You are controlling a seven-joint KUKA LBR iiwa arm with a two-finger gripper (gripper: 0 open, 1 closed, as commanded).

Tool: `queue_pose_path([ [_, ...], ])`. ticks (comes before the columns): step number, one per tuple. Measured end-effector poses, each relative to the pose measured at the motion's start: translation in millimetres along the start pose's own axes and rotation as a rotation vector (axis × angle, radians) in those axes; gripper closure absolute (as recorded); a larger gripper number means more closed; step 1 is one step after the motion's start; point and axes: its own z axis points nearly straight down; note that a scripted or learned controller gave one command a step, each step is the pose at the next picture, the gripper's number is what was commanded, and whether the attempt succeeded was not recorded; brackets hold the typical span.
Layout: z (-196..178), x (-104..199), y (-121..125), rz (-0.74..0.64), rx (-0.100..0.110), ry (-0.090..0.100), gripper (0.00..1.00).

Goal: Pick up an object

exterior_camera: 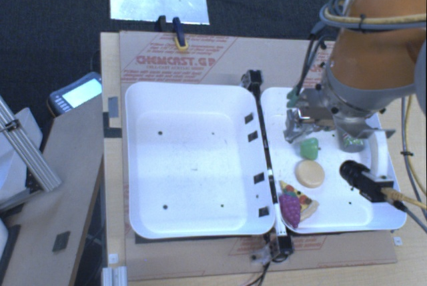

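My gripper (294,132) hangs low over the back left part of the right bin (333,219), under the grey and orange arm. A small green object (309,148) lies just in front and to the right of it, very close to its tip. Nearer the front sits a round tan disc (310,174). At the bin's front left corner lie a bunch of purple grapes (291,207) and a yellow slice-shaped toy (303,201) with red spots, touching each other. The arm's body hides the back right of this bin.
The left bin (137,165) lies beside the right one, with a black divider strip (261,145) between them. Both rest on a cardboard sheet (177,58). A grey side table (60,165) stands to the left.
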Motion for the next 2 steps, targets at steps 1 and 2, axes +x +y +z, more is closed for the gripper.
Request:
queue_pose_path([
  [1, -74.6, 58.6, 16.1, -0.008, -0.017, 0.004, 1.0],
  [2, -43.2, 108.4, 24.6, -0.006, -0.007, 0.001, 1.0],
])
